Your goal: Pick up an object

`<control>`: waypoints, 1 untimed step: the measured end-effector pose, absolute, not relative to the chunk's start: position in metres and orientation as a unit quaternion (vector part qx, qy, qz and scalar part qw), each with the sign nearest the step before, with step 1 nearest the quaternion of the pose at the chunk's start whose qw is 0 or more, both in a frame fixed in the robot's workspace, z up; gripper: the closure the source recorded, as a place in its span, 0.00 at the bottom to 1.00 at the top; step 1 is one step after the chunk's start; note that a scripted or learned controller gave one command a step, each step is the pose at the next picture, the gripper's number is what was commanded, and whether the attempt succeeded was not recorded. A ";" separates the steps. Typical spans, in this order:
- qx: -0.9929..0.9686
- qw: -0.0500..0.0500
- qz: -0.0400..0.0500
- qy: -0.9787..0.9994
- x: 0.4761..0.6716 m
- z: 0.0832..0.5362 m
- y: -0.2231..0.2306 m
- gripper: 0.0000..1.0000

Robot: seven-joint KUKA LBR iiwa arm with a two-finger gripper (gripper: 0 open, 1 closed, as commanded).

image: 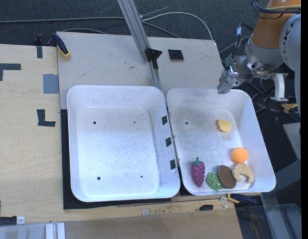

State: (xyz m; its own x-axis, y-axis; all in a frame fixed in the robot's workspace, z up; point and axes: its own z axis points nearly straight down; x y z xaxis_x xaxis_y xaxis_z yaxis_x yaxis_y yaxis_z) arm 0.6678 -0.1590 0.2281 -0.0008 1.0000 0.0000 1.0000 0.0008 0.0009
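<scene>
The right bin [193, 103] holds several small items: a yellow piece [224, 126] near its right side, an orange ball [239, 155], a tan croissant-like piece [244, 172], a brown round piece [226, 176], a green cluster [212, 180] and a purple grape bunch [197, 172] along the front. My gripper [225, 83] hangs above the bin's far right corner, well back from all of them, with nothing seen in it. Its fingers are too small and foreshortened to read.
The left bin [114, 138] lies beside the right one, with black clips [167, 141] on the shared rim. A slanted metal pole [136, 24] rises behind the bins. Cables [273, 101] trail at the right edge near the arm.
</scene>
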 end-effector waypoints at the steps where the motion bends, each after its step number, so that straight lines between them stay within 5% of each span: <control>1: 0.706 0.000 0.000 0.708 0.654 0.233 -0.106 1.00</control>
